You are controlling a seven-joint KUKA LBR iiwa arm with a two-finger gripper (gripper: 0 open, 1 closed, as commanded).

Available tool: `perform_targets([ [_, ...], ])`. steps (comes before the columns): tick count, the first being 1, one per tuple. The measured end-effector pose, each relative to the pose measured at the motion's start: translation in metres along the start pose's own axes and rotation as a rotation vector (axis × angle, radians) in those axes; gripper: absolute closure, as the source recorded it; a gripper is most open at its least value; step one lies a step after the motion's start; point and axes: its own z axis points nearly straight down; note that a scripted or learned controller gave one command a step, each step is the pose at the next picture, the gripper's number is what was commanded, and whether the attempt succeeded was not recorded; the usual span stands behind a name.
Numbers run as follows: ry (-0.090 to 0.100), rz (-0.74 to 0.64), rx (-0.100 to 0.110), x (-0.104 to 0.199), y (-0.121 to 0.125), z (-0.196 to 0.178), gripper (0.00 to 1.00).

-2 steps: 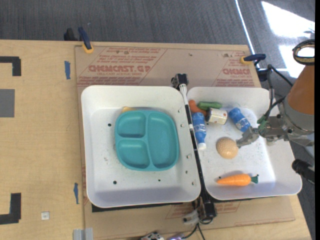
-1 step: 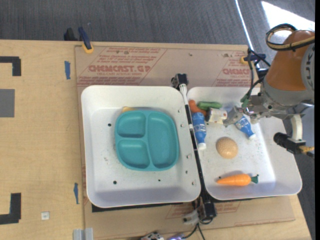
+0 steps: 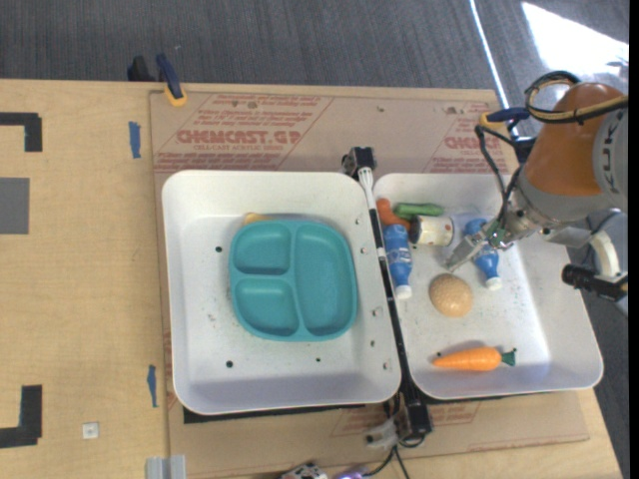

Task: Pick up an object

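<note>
- Reaching from the right, the gripper sits low in the right bin, its fingers spread apart and holding nothing; likely lining up a grab.
- Nearest target is the small bottle, just beside the fingertips; the egg lies near, the carrot further off.
- Left bin holds a teal tray.

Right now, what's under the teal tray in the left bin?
A sliver of something yellow-orange peeks out at the far edge of the teal divided tray. The tray covers the rest, so what it is can't be told.
</note>
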Motion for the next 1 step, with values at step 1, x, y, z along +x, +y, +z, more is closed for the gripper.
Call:
perform_targets([
  [1, -0.003, 0.001, -0.004, -0.0006, 0.0014, -0.0113, 1.0],
])
